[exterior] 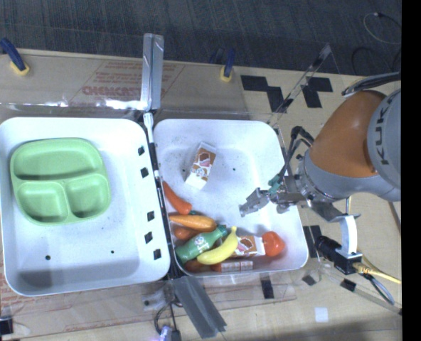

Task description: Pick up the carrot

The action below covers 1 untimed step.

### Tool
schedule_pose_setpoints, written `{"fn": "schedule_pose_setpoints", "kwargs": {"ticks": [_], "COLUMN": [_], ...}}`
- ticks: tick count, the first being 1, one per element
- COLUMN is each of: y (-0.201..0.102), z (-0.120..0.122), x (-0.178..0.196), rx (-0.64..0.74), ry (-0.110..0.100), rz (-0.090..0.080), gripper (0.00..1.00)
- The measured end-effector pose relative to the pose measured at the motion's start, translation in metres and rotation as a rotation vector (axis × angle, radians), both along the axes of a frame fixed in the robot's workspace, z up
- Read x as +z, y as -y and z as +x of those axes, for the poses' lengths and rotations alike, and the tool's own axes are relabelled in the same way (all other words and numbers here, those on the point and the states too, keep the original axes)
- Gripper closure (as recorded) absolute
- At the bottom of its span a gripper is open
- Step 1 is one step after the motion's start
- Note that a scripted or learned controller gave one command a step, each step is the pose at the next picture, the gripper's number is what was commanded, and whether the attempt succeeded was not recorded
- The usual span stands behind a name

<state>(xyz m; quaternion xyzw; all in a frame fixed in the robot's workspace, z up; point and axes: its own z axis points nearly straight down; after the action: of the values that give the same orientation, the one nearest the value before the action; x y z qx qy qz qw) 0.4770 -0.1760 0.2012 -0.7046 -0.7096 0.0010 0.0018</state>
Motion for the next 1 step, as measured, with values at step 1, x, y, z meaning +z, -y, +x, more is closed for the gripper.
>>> {"fn": "schedule_pose_setpoints", "kwargs": {"ticks": [1], "y": [-0.0525], "z": [0.008], "x": [-0.1013], "rx": [0.513], "ry": [0.03], "rz": [-0.013], "gripper": [0.0]}}
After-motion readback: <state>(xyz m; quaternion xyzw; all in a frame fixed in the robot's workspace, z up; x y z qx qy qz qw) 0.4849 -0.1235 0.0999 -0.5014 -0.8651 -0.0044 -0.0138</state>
